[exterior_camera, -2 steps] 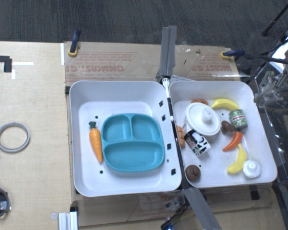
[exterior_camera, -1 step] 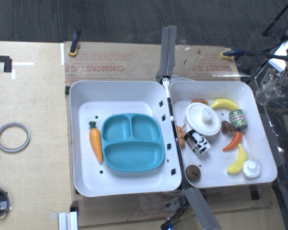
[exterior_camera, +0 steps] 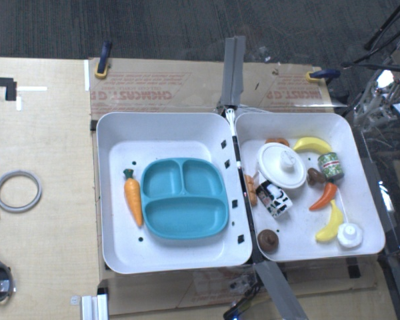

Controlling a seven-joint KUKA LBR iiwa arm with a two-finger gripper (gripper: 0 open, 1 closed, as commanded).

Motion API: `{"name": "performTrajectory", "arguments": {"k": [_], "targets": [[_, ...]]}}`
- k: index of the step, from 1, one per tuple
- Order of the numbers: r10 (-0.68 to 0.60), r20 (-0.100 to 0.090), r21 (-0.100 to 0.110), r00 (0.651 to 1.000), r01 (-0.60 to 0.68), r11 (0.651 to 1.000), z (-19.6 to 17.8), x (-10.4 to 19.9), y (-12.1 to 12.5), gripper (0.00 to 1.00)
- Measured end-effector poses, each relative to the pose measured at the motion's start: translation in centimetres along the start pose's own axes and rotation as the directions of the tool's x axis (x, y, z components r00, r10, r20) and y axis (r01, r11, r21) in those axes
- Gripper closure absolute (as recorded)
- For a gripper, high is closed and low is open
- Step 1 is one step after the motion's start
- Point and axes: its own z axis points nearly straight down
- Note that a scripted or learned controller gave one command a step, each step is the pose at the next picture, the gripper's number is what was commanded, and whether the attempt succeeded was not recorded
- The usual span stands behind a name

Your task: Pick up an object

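L bin: 1 tray, 1 carrot. R bin: 2 bananas.

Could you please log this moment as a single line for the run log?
left bin: carrot beside blue tray | right bin: two bananas, white lid, can, chili | nothing picked yet

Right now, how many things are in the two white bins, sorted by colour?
Yellow: 2, banana, banana
Orange or red: 2, carrot, chili pepper
Blue: 1, divided plate
White: 2, lid, small cap
Green: 1, can
Black-and-white: 1, cow toy
Brown: 1, ball
Total: 10, plus some half-hidden bits I can't identify.
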Motion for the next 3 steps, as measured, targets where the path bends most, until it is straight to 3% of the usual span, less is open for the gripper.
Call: {"name": "performTrajectory", "arguments": {"k": [1,3], "targets": [[-0.202,0.002,0.000,0.979,0.202,0.979,-0.6,-3.8,-0.7,1.00],[-0.197,0.017,0.004,0.980,0.196,0.980,-2.7,-4.1,-0.6,1.00]]}}
